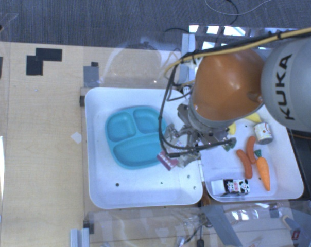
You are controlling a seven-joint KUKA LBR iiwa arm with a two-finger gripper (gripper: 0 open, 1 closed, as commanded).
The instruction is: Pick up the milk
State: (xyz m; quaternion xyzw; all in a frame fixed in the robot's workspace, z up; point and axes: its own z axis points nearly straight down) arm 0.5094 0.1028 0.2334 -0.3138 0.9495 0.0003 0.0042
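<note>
The milk is a small carton with black and white patches, lying on its side at the front of the right bin. My gripper hangs below the orange wrist band over the right edge of the left bin, well to the left of the milk and behind it. A small maroon and pink item lies right at the gripper's lower left, by the plate's corner. Whether it is held cannot be seen.
A blue divided plate lies in the left bin. The right bin also holds a carrot, two orange-red sausages, a small can and a yellow piece. The arm covers the back of the right bin.
</note>
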